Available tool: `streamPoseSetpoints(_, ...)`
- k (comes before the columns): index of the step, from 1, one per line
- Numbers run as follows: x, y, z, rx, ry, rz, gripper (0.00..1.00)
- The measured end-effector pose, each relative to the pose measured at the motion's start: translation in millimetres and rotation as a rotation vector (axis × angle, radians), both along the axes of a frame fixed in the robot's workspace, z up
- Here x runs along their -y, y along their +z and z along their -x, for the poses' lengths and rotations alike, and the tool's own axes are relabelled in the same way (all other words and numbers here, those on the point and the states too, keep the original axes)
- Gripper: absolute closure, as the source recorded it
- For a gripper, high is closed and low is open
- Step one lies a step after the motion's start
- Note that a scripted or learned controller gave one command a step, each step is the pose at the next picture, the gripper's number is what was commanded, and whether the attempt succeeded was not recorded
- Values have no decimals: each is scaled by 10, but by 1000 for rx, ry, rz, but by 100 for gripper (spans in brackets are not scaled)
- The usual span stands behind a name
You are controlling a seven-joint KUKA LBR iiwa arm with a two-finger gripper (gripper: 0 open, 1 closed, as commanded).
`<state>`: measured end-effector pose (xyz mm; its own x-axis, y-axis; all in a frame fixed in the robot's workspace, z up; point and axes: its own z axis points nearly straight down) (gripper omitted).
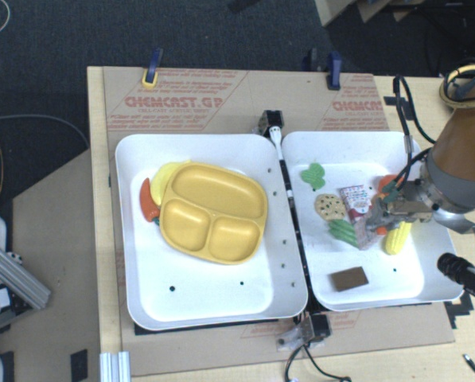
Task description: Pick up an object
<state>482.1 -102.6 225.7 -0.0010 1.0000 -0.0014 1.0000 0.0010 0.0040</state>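
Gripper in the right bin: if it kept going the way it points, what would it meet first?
Probably the clear plastic packet with a red label, right in front of the gripper, which points toward the left of the view; the green pod-shaped toy lies just beyond. Depth is unclear.

Divided tray (213, 213) in left bin (134, 237), cookie (328, 206) in right bin (332, 151)

- A robotics lab is showing here.
- Clamps (150, 70) are holding a protective board (221, 102) on the bench.
- Cables (317, 360) are trailing over dark carpet (78, 22).
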Motion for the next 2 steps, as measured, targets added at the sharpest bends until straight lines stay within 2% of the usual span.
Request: streamPoseSetpoints(2,-609,-106,-980,-1,3,-2,100)
